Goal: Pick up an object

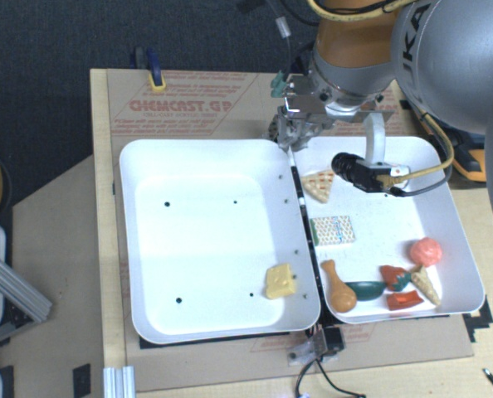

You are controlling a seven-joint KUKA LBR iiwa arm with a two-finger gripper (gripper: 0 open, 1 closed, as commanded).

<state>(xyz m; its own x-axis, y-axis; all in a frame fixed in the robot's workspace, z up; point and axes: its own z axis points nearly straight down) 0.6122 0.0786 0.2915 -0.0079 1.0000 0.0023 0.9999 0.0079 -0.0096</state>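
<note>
Two bins, and your gripper (290,131) hangs over their far shared rim, its grip unreadable. Nearest target, the wedge (319,186), lies just right; descending here risks striking the rim (299,197).

The gripper (290,135) hangs over the bins' shared rim, perhaps touching it, near the waffle wedge (319,186).

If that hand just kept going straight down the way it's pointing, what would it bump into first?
Most likely the far rim where the two white bins meet: the hand hangs right above it. The nearest toy, a wedge-shaped piece, lies off to the side. Depth is hard to judge.
</note>
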